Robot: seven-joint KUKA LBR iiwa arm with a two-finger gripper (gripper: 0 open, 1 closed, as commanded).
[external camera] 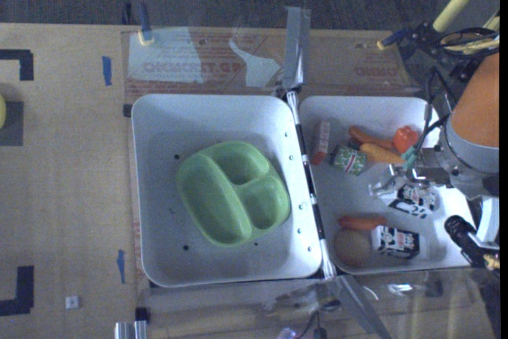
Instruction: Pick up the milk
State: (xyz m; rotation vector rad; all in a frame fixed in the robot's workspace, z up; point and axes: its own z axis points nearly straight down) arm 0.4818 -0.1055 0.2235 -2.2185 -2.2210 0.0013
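Note:
Two small white cartons with black cow patches lie in the right bin (444, 111). One milk carton (396, 241) rests near the bin's front edge, beside a brown round item. The other cow-patterned carton (416, 201) lies a little further back and to the right. My gripper (399, 185) hangs low over the right bin, just above and left of that second carton and partly covering its top. Behind it the grey arm with its orange band (480, 111) comes in from the right.
The right bin also holds a green can (348, 159), a carrot (379, 149), a reddish stick (323, 137), an orange-red piece (405, 137), a sausage (363, 223) and a brown ball (353, 248). A green divided plate (232, 191) sits in the left bin (159, 131).

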